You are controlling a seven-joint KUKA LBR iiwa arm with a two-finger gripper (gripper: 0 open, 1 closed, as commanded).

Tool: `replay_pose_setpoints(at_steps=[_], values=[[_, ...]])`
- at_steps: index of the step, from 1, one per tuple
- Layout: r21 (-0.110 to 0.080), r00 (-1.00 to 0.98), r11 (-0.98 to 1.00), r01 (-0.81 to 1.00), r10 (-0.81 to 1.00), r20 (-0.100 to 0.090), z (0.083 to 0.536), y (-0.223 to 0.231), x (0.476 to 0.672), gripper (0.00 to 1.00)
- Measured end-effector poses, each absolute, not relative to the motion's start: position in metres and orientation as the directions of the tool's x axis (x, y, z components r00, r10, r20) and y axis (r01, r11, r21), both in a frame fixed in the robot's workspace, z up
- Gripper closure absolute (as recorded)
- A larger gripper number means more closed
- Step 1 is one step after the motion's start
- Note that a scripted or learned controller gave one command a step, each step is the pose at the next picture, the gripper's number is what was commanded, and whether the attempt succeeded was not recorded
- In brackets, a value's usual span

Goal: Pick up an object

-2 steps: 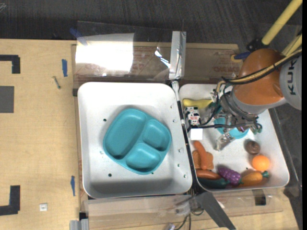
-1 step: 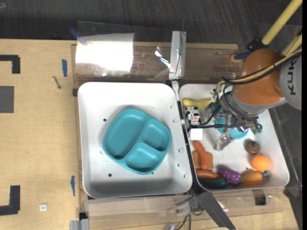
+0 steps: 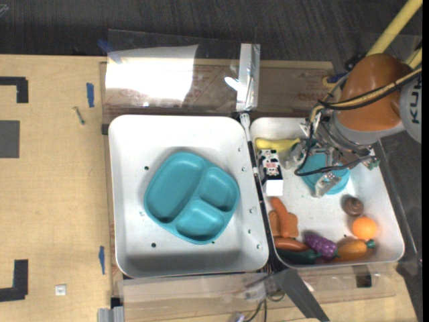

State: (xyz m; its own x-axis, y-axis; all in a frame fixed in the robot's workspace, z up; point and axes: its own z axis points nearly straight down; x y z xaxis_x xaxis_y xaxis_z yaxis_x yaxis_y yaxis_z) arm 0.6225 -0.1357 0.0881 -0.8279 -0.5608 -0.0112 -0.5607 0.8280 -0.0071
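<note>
your gripper hangs low in the right bin, over a teal object; you cannot tell how it is set. toy food lines the near wall: an orange, purple grapes, a carrot. the left bin holds a teal divided plate.
</note>
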Motion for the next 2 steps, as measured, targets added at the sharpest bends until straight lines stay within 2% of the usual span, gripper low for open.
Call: replay_pose_setpoints(at_steps=[1, 2], values=[[-0.005, -0.804, 0.804, -0.594, -0.594, -0.008, 0.0885, -0.1415, 0.5967, 0.00], [-0.005, -0.804, 0.804, -0.594, -0.594, -0.009, 0.0885, -0.1415, 0.5968, 0.00]])
